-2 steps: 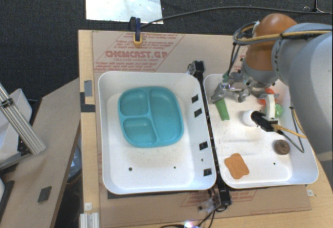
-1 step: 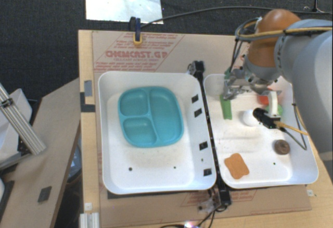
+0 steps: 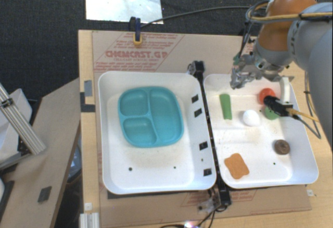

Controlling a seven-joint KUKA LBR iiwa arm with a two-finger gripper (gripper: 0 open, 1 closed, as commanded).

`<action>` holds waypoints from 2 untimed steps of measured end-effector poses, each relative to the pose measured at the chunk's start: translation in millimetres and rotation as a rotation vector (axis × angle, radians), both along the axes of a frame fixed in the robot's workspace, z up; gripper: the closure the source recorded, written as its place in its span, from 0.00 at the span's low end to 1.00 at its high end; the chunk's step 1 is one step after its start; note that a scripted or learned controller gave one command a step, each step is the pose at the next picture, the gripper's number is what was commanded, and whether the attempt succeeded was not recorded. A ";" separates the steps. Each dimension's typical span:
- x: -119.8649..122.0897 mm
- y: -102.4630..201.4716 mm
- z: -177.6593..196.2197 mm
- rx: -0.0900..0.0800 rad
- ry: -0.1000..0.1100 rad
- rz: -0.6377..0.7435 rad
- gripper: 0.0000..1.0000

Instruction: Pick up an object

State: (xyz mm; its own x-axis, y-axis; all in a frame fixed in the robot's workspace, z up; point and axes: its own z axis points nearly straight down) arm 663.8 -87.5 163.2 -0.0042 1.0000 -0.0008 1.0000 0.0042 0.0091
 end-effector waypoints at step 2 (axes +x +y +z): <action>1.3 -3.7 120.4 0.000 0.001 0.001 1.00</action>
State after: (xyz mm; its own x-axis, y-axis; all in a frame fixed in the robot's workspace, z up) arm 665.1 -91.3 283.5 -0.0055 1.0000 -0.0010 1.0000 0.0055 0.0084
